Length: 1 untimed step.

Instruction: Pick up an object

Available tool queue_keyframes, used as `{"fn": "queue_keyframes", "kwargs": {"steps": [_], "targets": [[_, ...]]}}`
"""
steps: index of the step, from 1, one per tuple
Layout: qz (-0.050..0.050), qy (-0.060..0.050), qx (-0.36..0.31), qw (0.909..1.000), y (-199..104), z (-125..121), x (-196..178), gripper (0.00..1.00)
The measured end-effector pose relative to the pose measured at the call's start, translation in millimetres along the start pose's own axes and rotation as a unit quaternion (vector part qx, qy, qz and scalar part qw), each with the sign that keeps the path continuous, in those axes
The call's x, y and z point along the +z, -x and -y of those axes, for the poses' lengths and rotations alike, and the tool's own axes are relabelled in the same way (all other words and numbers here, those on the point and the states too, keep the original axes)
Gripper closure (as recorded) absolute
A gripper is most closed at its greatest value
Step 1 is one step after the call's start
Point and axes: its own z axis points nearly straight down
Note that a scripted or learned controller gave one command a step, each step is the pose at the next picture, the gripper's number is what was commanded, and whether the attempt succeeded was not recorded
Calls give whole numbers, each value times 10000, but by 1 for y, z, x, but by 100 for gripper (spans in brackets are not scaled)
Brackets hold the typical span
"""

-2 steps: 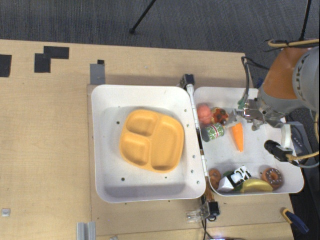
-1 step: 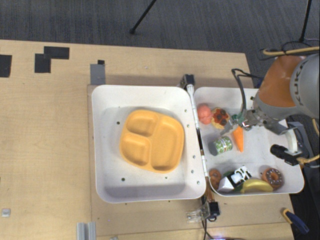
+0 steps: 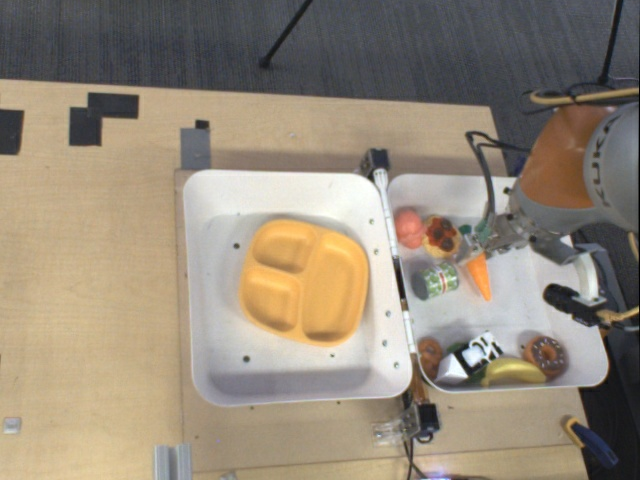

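The right bin (image 3: 520, 203) holds several toy foods. An orange carrot (image 3: 481, 277) lies near its middle, pointing toward the front. Left of the carrot lie a green can (image 3: 437, 282), a red and yellow piece (image 3: 441, 235) and a pink peach (image 3: 408, 226). My gripper (image 3: 488, 236) hangs low over the carrot's upper end, at the end of the grey arm with its orange band (image 3: 556, 165). From this angle I cannot make out whether it touches the carrot.
Along the right bin's front edge sit a brown donut (image 3: 430, 351), a black and white object (image 3: 480, 352), a banana (image 3: 512, 371) and a sprinkled donut (image 3: 546, 352). The left bin (image 3: 215, 368) holds a yellow divided plate (image 3: 303, 278). Cables hang by the arm at right.
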Motion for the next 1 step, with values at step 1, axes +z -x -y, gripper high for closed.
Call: {"fn": "queue_keyframes", "kwargs": {"steps": [1], "targets": [[-4, -20, 88, 10000, -47, -23, -102, 100]]}}
